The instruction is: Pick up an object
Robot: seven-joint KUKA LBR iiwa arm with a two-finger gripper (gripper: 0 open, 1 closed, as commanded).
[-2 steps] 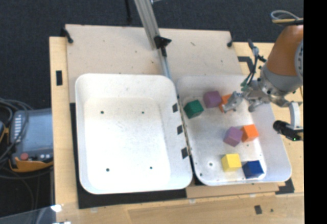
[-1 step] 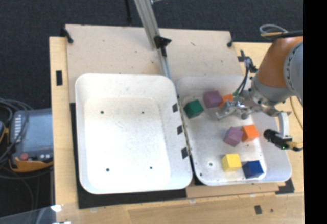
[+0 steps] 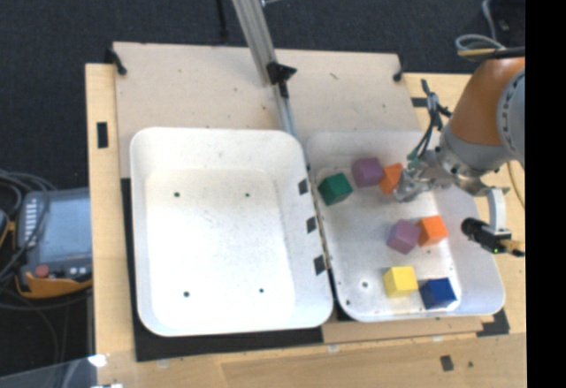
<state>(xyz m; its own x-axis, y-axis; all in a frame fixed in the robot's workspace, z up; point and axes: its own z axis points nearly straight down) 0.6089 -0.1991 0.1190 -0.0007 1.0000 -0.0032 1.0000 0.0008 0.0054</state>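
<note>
Arm: grey with an orange band, reaching in from 3 o'clock over the right bin (image 3: 354,302).
Gripper (image 3: 405,187): low in the upper part of the right bin, right against an orange block (image 3: 391,178) on its 9 o'clock side.
Jaws: cannot tell whether they are released or clenched; too small and blurred here.
Purple block (image 3: 368,171): just at 9 o'clock of that orange block, touching or nearly so.
Green block (image 3: 335,189): at 8 o'clock of the purple block, near the bin's left wall.
Second pair: a purple block (image 3: 403,236) and an orange block (image 3: 432,230) side by side, at 6 o'clock of the gripper.
Bottom pair: a yellow block (image 3: 400,280) and a blue block (image 3: 438,292), close together at the bin's 5 o'clock corner.
Left bin (image 3: 221,227): white, beside the right bin at 9 o'clock.
</note>
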